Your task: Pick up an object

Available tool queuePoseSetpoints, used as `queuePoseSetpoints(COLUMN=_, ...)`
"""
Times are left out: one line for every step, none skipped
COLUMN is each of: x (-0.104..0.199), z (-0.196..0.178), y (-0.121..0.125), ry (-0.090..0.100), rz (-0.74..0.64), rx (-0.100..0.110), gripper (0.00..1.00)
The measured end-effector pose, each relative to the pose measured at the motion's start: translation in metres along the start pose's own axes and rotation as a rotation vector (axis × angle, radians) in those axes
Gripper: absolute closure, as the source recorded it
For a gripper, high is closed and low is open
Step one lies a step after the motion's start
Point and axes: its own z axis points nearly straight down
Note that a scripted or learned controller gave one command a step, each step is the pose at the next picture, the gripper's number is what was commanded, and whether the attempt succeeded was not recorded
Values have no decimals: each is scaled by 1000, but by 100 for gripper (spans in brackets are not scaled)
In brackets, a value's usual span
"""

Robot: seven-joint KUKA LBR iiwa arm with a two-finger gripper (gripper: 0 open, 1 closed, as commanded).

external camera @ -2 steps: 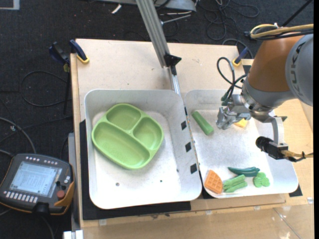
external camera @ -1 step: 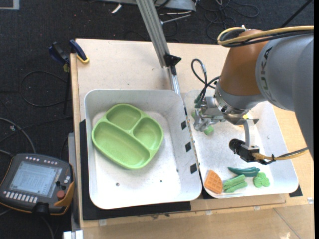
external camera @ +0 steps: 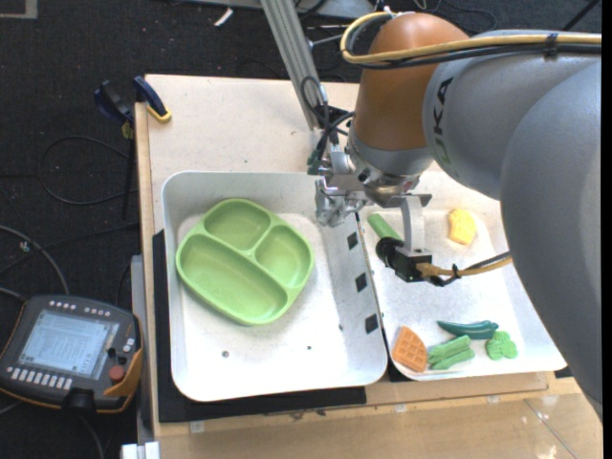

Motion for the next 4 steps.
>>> queuePoseSetpoints(x=-45, z=-58, y=42, ry=-6, rz=15, rx=-5, gripper=100)
queuePoseSetpoints(x=-103, z=-88, y=8, ry=-6, rz=17, rx=2, gripper=100)
queuePoseSetpoints(x=-121, z=27, y=-48, ry=-4, rz=14, rx=15, gripper=100)
queuePoseSetpoints(x=-80, z=37, y=-47, ry=-2, rz=4, rx=7, gripper=100)
